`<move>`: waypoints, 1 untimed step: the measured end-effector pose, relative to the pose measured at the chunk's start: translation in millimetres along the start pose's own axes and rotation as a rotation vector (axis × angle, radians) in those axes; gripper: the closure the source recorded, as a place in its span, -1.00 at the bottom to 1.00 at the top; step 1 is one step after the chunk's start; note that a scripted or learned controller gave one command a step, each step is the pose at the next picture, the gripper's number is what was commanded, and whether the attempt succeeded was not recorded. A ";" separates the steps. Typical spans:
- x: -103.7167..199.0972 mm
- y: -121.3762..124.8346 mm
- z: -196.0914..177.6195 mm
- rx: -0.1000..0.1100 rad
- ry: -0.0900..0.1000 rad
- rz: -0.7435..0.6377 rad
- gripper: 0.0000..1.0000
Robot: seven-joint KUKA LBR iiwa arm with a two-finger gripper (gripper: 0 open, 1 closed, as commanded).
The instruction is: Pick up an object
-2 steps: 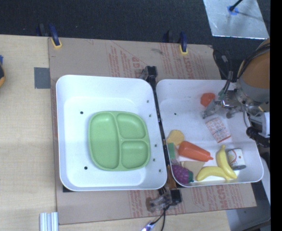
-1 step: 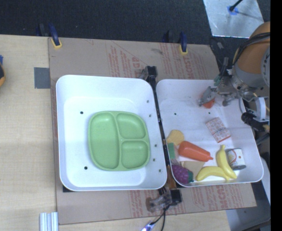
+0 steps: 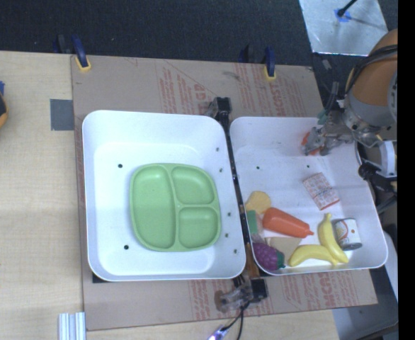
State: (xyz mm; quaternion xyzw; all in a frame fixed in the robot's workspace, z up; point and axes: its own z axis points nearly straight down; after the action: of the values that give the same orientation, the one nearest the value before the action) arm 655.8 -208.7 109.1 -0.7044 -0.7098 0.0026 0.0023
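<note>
Carrot [image 3: 287, 223] lies well apart from end effector [image 3: 319, 142].

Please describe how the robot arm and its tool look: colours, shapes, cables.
The arm is rounded, with an orange band above a grey wrist section. The tool is small, grey and metallic with reddish parts near its tip. Dark cables loop below the wrist.

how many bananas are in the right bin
2. One banana lies along the front edge of the right bin; the other banana lies angled just behind it. Another could hide under the pile.
</note>
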 end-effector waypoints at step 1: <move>-2.8 -68.6 17.6 -0.004 -0.001 0.003 1.00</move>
State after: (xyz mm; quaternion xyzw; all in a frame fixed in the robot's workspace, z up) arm 587.1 -212.0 92.0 -0.7055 -0.7087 0.0014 0.0007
